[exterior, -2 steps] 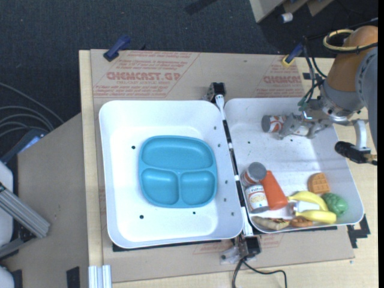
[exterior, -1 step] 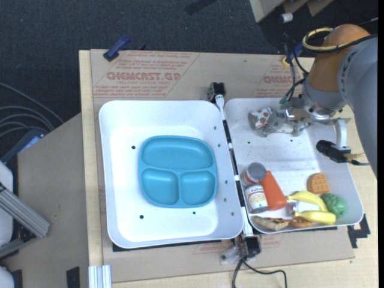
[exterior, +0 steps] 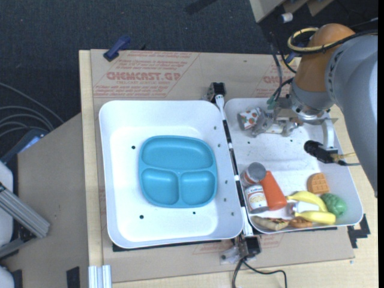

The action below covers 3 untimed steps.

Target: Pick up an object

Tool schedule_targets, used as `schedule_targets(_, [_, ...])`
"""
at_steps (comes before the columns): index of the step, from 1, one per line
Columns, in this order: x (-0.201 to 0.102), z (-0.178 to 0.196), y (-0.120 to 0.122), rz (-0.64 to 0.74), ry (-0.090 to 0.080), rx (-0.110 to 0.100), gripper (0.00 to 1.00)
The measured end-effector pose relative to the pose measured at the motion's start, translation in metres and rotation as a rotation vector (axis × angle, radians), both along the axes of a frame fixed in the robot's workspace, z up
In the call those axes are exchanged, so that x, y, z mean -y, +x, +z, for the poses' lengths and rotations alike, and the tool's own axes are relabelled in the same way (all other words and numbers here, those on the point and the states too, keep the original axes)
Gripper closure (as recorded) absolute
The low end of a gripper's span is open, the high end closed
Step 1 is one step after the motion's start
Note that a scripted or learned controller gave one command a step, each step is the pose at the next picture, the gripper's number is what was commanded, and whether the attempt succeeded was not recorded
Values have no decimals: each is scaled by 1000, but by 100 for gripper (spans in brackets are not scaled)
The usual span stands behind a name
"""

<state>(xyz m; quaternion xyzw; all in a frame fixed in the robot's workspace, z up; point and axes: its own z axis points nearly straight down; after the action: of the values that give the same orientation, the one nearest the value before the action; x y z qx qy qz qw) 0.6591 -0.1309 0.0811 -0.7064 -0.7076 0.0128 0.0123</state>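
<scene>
1. Step in hand: judged to be the approach to a grasp. The tool [exterior: 268, 123] sits low in the far part of the right bin [exterior: 282, 156], just beside a small grey-and-red item [exterior: 247, 119] near that bin's far-left corner. No lift is evident.

2. Tool state: cannot tell from this view whether it is wide or narrow. Nothing can be confirmed as held. Contact between the tool and the small grey-and-red item cannot be settled either.

3. Other candidates: a cluster lies at the near end of the right bin, well apart from the tool. It comprises a can [exterior: 256, 197], an orange carrot-shaped piece [exterior: 273, 190] lying against the can, two bananas [exterior: 313, 206], a green item [exterior: 336, 204] and a waffle-like piece [exterior: 318, 183].

4. Left bin [exterior: 120, 161]: holds a blue divided plate [exterior: 177, 170] only; no part of the robot is over it.

5. Next move, as a judgement: the tool must be centred over the small item, closed on it and raised clear. The item lies close to the bin wall, so room on that side looks limited and a slip or a push into the corner is a risk.

6. Arm pose: the arm [exterior: 354, 83] enters from the right, its orange band [exterior: 318, 53] above the wrist, the wrist bent down and reaching leftward over the worktop [exterior: 150, 77].
</scene>
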Motion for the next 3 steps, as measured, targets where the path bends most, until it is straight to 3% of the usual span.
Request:
schedule_targets(1, [-22, 1, -2, -5, -13, -4, 0])
schedule_targets(2, [-17, 0, -1, 1, -1, -5, 0])
schedule_targets(3, [-27, 2, -9, -6, -10, 16, 0])
